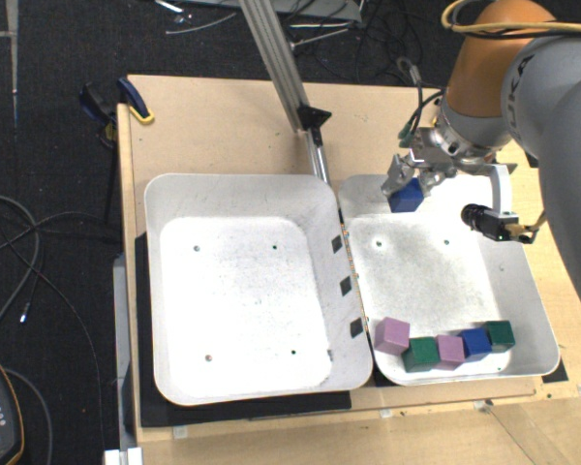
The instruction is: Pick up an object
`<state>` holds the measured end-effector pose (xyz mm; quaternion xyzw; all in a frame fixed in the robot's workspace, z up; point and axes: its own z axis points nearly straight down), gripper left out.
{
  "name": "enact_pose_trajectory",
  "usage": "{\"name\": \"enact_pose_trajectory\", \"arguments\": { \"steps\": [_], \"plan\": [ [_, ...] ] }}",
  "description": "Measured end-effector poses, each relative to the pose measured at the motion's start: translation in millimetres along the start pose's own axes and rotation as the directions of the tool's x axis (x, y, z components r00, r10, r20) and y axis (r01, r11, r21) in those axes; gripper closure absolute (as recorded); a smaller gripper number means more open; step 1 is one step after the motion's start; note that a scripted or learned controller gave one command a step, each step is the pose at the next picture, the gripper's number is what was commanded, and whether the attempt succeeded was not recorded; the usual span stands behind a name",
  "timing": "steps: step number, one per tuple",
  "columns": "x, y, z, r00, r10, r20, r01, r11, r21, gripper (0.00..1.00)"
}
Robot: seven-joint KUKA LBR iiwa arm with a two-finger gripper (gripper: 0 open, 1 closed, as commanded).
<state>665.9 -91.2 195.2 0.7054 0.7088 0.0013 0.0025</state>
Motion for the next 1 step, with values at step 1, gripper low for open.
{"name": "enact_pose_trajectory", "arguments": {
  "steps": [1],
  "plan": [
    [92.3,-11.6,0.4,1.0,-0.005,-0.005,0.005,1.0,0.008,1.0]
  ]
}}
